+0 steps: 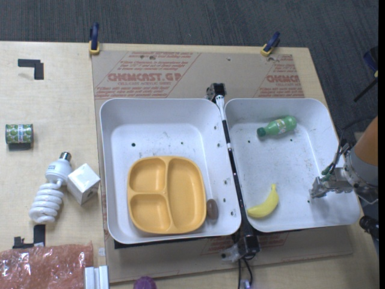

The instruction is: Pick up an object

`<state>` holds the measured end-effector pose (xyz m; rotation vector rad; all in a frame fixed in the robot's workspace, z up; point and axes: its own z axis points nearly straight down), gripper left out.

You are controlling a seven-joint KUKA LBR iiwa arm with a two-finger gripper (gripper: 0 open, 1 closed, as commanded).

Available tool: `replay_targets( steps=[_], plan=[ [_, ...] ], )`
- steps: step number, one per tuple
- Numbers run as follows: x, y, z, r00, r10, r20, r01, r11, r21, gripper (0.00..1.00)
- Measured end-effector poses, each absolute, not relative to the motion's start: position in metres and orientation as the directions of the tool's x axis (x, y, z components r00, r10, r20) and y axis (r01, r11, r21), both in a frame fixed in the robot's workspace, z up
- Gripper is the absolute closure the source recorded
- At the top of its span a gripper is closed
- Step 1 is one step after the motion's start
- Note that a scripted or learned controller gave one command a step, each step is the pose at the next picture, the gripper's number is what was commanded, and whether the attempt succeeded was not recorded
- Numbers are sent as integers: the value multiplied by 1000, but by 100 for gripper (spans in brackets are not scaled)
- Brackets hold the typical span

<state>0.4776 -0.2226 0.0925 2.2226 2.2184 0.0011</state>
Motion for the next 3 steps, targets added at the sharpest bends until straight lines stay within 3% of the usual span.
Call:
replay_targets(
  steps=[1,2,3],
  plan=[
    [480,-109,92,0,1000,-1,1000,0,1,100],
    [542,-99,92,-2,1000,-1,1000,2,1,100],
    [587,-152,93,-1,1000,-1,1000,1,0,100]
  ],
)
